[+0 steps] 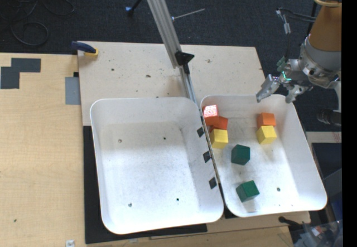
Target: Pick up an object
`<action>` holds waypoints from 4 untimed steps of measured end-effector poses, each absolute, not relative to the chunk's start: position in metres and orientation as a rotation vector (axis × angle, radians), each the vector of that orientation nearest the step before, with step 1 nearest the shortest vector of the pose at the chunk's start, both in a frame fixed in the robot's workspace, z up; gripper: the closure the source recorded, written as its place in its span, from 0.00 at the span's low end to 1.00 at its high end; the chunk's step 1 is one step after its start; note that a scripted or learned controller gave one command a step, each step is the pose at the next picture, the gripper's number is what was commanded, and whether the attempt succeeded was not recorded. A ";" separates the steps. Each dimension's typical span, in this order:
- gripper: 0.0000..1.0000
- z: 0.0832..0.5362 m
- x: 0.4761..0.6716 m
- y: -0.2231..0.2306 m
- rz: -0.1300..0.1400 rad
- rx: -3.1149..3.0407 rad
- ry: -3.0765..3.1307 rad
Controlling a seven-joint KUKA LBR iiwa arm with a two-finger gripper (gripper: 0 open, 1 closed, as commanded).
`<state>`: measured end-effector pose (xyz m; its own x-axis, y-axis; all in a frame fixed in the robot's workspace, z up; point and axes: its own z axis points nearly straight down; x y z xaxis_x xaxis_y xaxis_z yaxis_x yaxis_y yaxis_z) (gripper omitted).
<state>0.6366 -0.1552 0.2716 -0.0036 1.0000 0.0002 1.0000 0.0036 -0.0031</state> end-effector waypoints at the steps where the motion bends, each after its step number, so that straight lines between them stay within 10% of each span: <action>1: 0.00 0.212 0.637 -0.163 0.008 -2.217 -2.216; 3: 0.00 0.113 0.647 -0.179 0.003 -2.227 -2.228; 4: 1.00 0.126 0.648 -0.179 -0.003 -2.230 -2.227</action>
<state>0.6477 -0.1790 0.1255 0.0014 1.0000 -0.0061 1.0000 -0.0014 0.0088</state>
